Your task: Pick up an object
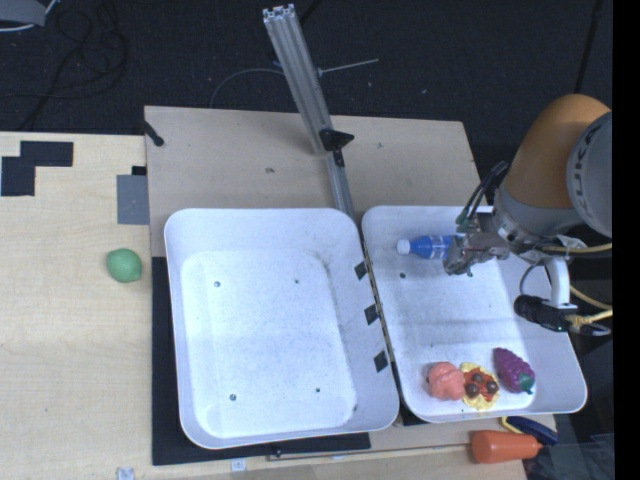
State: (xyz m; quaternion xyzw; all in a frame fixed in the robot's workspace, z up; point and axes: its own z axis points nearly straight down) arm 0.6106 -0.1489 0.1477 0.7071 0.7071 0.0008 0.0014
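Gripper (468, 259) low in the right bin (450, 318), finger state can't tell, blue bottle (428, 246) lying touching or just beside it on its left near the bin's far edge, long axis running left-right toward the gripper, cap end pointing away

This is a robotics lab set up for grasping trials. A plywood counter (400, 148) carries 2 shallow white bins (265, 323) side by side on a black mat, with an aluminium extrusion post (300, 78) rising behind them. Loose cables (90, 28) trail over dark carpet beyond. An industrial grey arm with an orange band (555, 158) reaches over the right bin, which holds small plastic toy foods (480, 380).
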